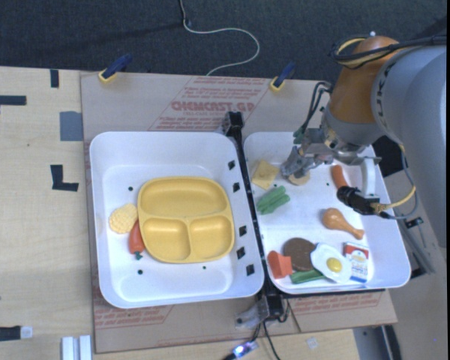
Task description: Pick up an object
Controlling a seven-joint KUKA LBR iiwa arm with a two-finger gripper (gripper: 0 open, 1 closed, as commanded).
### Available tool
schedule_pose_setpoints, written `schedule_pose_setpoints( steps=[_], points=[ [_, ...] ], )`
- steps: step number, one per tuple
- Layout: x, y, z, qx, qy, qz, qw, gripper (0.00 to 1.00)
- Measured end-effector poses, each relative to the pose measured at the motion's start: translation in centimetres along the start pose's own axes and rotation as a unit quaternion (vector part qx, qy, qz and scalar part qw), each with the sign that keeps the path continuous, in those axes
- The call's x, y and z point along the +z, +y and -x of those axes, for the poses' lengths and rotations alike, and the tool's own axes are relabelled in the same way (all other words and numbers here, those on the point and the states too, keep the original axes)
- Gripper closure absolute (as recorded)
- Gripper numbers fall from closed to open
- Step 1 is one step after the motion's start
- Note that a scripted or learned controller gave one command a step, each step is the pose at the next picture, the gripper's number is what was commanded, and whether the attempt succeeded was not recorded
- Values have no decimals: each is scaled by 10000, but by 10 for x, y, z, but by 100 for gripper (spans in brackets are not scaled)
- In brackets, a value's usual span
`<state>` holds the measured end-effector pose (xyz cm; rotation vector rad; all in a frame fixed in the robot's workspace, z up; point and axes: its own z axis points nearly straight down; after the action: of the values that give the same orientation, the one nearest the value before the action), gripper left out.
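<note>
Two white bins sit side by side: the left bin (pixel 105 163) and the right bin (pixel 390 276). In the left bin lies a yellow divided plate (pixel 186 218); against the plate's left edge sit a pale yellow corn piece (pixel 122 218) with a bumpy kernel pattern and an orange-red carrot (pixel 136 239) with a green tip. In the right bin are a pale yellow cheese wedge (pixel 265 175), a green pea pod (pixel 272 199), a golden-brown chicken drumstick (pixel 342 220), an orange sausage (pixel 338 176), a dark brown patty (pixel 300 252), a white fried egg (pixel 332 263) with a yellow yolk, and a red-and-white carton (pixel 358 261). The arm (pixel 405 88) is grey with an orange band (pixel 356 81). The bench (pixel 30 223) is tan with black marks. Blue clamps (pixel 115 67) grip the cardboard's far edge.
</note>
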<state>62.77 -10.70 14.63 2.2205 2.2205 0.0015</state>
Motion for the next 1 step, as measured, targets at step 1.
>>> schedule_pose_setpoints(
  steps=[1],
  points=[
    [-47, -8, -2, -6, 2, 1, 10000, 100]
  ],
)
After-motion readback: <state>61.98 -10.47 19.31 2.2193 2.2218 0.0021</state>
